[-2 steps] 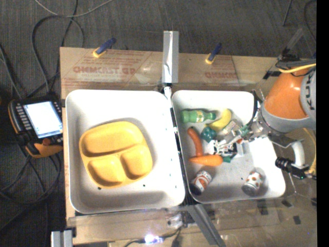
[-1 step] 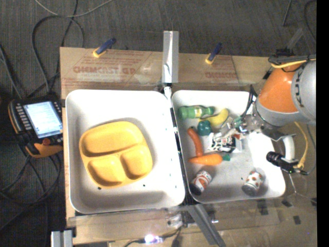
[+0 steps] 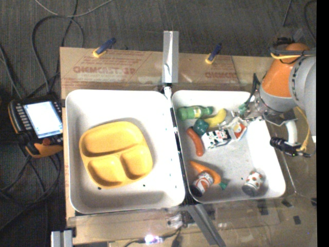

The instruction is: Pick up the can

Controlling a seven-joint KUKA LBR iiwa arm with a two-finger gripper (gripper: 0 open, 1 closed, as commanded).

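Two cans (image 3: 203,182) (image 3: 252,182) lie in the right bin (image 3: 277,189), hand (image 3: 245,109) near its top.

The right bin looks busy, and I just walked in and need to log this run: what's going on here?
The KUKA arm reaches in from the right, its claw low over the far side of the right bin, by the small carton. Two cans lie along the near edge, one beside a toy carrot, the other near the corner. Neither is lifted. The left bin holds a yellow divided tray.

"chemcast" on the cardboard sheet (image 3: 103,71)
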